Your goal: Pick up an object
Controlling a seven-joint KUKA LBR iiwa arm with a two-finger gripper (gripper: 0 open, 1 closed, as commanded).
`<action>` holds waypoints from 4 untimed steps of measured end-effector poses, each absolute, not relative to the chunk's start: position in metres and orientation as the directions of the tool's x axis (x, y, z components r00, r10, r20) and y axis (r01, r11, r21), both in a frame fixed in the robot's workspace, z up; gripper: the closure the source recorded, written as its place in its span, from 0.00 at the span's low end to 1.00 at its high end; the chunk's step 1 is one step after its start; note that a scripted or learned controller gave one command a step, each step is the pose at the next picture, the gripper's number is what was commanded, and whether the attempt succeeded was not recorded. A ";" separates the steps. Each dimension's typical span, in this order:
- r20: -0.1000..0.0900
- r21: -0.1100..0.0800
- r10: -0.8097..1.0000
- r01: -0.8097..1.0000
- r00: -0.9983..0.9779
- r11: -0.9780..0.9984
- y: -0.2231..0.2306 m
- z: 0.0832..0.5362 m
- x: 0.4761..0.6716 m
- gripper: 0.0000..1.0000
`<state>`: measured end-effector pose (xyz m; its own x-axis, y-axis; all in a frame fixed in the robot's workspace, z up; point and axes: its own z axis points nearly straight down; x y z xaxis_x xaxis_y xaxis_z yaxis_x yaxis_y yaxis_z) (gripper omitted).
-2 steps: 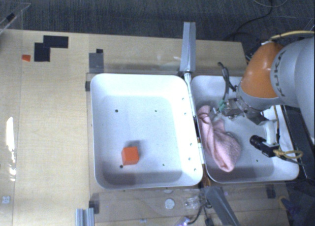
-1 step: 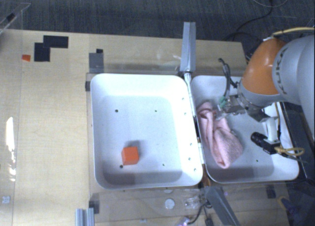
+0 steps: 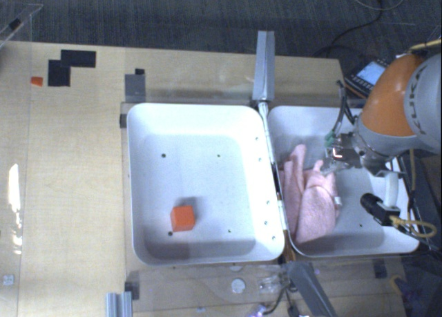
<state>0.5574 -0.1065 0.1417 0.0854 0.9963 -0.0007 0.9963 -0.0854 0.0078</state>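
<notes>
Two shallow white bins sit side by side on the table, seen from the one camera above. Near the front of the left bin lies a small orange block, well apart from everything else. A pink cloth lies crumpled in the right bin against its left wall, its long axis running from the back of the bin toward the front.

Reaching in from the right, the grey arm has its pincer low over the right bin, at the cloth's upper right edge, touching it or just above it. Whether the pincer is spread or pressed together cannot be told, as the wrist hides it.

Judging by this, the cloth is the nearer target: it lies just left of and below the pincer in the picture, while the orange block sits far to the left, across the divider between the bins.
</notes>
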 end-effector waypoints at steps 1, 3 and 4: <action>-0.001 0.008 0.996 0.996 0.085 -0.085 -0.106 0.142 0.557 0.00; -0.006 0.017 0.991 0.991 -0.134 0.134 -0.138 0.091 0.549 0.00; -0.004 0.018 0.990 0.990 -0.143 0.143 -0.088 0.091 0.569 0.00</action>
<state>0.5690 -0.0880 0.0910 -0.1425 0.9898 -0.0036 0.9896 0.1426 0.0177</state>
